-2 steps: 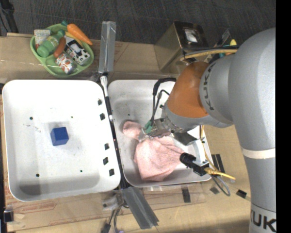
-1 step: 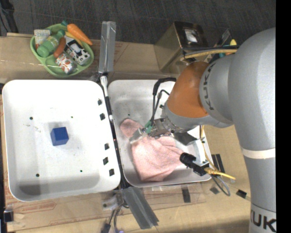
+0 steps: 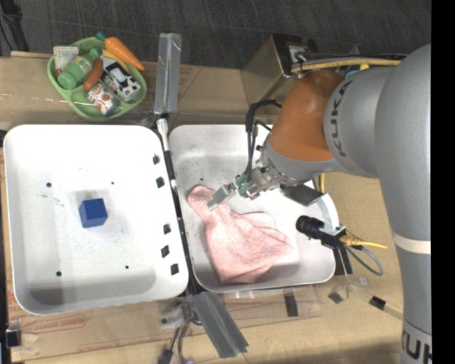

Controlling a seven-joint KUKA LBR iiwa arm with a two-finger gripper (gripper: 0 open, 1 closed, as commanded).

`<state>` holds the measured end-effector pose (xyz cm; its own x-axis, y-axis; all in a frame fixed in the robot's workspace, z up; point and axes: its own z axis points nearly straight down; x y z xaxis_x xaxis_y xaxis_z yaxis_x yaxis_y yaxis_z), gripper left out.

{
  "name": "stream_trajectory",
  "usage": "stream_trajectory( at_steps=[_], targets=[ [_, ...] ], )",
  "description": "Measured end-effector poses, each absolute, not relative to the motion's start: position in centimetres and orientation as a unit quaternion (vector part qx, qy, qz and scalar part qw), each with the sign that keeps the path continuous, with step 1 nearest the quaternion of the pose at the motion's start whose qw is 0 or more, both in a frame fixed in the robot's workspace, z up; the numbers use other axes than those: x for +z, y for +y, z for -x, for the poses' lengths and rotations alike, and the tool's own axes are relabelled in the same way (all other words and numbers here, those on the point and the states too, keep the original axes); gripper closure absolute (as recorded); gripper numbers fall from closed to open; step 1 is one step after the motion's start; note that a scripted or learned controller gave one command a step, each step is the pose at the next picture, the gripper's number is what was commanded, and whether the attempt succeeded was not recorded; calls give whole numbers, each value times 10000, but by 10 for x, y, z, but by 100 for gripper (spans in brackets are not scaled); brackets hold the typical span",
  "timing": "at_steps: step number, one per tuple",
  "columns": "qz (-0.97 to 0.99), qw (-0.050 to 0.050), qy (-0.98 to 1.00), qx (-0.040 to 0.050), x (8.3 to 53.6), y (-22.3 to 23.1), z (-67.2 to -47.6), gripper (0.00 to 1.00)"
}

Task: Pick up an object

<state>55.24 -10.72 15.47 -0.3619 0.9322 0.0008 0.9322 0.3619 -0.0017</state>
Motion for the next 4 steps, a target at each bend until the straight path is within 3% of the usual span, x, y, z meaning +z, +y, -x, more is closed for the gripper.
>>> stream_trajectory(
  at_steps=[1, 2, 3, 4],
  targets=[
    [5628, 13, -8266, 10, 164, -107, -553, 100],
    [5999, 30, -8000, 15, 133, -101, -553, 100],
    [6000, 28, -8000, 15, 133, -101, -553, 0],
    [5917, 19, -8062, 11, 91, -99, -524, 0]
  ],
)
